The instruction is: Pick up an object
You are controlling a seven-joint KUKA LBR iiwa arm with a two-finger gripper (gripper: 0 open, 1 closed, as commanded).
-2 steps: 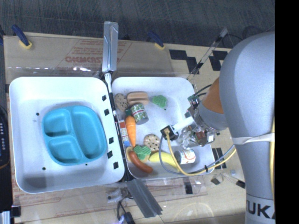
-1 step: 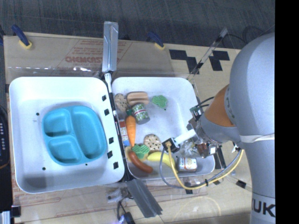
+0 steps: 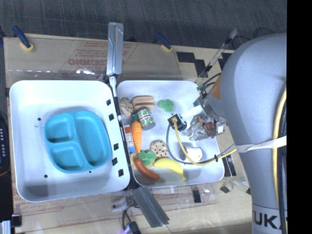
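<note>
The right bin [image 3: 161, 87] holds several toy foods. A carrot [image 3: 136, 135] lies along its left wall, below a green-labelled can [image 3: 145, 119] and a bun [image 3: 143, 102]. A green leaf [image 3: 166, 105] sits near the back. At the front lie a banana [image 3: 169, 166], a sausage [image 3: 145, 170], a broccoli piece [image 3: 146, 156] and a cookie [image 3: 158, 147]. A second cookie [image 3: 126, 106] sits at the back left. My gripper [image 3: 196, 132] hangs low over the bin's right side, just above a small white object [image 3: 194, 154]. Its tip is hidden among cables and the wrist.
The left bin [image 3: 29, 96] carries a blue compartment tray [image 3: 78, 140]. A yellow cable [image 3: 178, 145] loops from the wrist down over the right bin's floor. The large grey arm [image 3: 258, 111] covers the bench's right side. A metal divider [image 3: 114, 48] stands between the bins at the back.
</note>
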